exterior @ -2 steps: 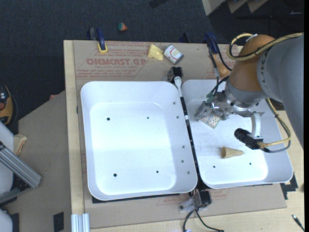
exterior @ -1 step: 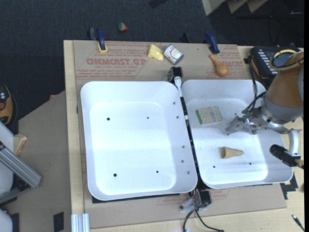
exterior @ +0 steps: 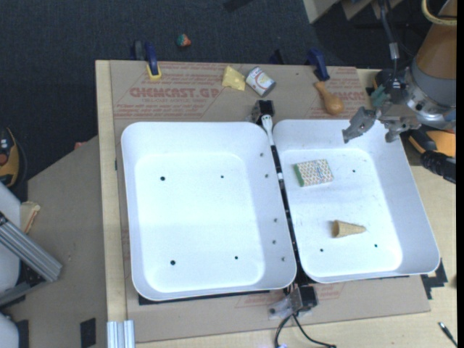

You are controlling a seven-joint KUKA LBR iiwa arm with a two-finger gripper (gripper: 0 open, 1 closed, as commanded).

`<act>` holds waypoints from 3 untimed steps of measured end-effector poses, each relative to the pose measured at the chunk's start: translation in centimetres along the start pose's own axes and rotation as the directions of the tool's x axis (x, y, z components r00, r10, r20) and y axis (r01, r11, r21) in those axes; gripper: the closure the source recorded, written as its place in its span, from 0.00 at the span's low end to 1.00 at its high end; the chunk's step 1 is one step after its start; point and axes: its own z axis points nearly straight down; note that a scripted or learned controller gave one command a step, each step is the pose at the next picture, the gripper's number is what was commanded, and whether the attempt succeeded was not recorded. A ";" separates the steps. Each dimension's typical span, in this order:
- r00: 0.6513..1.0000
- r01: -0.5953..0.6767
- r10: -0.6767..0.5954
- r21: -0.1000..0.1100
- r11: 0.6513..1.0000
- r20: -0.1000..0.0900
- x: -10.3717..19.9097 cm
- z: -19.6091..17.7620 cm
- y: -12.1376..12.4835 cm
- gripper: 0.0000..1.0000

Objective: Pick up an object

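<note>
Nearest the camera, a tan cone (exterior: pixel 349 229) and, at its 11 o'clock, a speckled sponge (exterior: pixel 314 172) lay unpicked in the right bin (exterior: pixel 406 187), while the gripper (exterior: pixel 373 125) hovered empty, fingers spread, at the bin's 1 o'clock corner.

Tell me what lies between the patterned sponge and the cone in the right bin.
Nothing: in the camera view, the stretch between the patterned sponge and the cone is bare white floor of the right bin.
</note>
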 end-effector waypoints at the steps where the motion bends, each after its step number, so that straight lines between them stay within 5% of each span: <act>1: 1.000 -0.008 0.008 0.017 1.000 -0.008 2.9 17.9 1.2 0.00; 2: 1.000 -0.006 0.006 0.011 1.000 -0.001 2.7 10.9 4.4 0.00; 3: 1.000 0.001 -0.001 0.021 1.000 -0.007 11.6 7.2 1.7 0.00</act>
